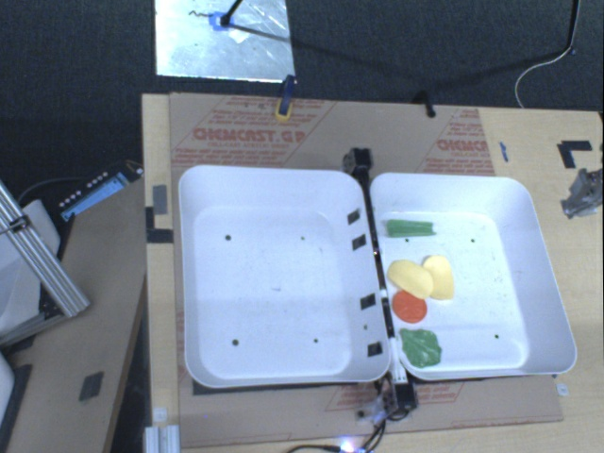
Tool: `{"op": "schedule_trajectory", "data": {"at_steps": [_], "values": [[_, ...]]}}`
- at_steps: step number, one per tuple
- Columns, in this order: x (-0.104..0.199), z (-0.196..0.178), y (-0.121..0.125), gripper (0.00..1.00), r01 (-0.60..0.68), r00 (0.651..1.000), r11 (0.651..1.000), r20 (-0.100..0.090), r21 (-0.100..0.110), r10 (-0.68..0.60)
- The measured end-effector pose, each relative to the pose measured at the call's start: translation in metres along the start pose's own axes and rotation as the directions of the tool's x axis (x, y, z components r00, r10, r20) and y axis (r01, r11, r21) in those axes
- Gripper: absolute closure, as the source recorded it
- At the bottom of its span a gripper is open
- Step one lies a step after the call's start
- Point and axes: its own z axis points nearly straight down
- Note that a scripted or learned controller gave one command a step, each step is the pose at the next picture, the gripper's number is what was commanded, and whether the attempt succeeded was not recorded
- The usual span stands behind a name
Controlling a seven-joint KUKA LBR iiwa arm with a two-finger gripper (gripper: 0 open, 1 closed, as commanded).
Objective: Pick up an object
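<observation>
The right bin (pixel 528 253) holds several small objects along its left side. A long green piece (pixel 411 226) lies farthest back. Two yellow pieces (pixel 410 277) (pixel 440 276) touch each other in the middle. An orange-red disc (pixel 410 307) sits just in front of them, and a green lump (pixel 421 346) lies nearest the front wall. A grey part of my gripper (pixel 583 196) shows at the far right edge, over the bench and outside the right bin, well away from all the objects. Nothing can be seen in it.
The left bin (pixel 274 272) adjoins the right one along a black-clipped seam (pixel 376 262). Both rest on a cardboard sheet (pixel 245 130). A yellow-blue clamp (pixel 284 102) and a metal plate (pixel 224 25) lie behind. An aluminium frame (pixel 42 262) stands at the left.
</observation>
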Motion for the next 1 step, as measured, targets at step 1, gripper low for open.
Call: {"op": "schedule_trajectory", "data": {"at_steps": [1], "values": [[0.0397,-0.0348,0.0252,1.0,0.018,1.0,1.0,-0.007,0.009,-0.018]]}}
